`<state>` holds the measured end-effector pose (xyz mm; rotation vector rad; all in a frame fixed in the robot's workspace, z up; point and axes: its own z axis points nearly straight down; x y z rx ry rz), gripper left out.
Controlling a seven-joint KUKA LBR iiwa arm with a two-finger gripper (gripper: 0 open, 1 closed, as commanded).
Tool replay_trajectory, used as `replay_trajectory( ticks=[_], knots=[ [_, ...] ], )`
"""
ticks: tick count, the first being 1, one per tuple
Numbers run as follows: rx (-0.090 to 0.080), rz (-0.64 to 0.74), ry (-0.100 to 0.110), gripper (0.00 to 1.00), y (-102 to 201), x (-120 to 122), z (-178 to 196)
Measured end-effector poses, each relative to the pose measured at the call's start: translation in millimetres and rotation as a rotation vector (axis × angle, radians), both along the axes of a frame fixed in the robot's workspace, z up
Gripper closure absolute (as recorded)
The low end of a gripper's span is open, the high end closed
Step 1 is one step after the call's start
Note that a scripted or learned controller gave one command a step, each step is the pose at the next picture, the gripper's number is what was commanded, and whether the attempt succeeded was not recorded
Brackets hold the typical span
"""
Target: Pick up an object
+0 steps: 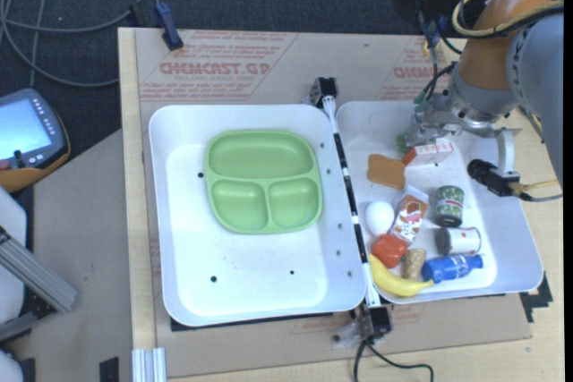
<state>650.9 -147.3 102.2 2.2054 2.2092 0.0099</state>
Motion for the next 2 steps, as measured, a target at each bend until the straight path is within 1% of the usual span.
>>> replay_trajectory(
  ticks=[1, 2],
  knots=[
    [0.000, 0.000, 0.001, 0.00, 0, 0, 0],
    [-0.001, 0.000, -0.002, 1.00, 0, 1, 10]
  ],
)
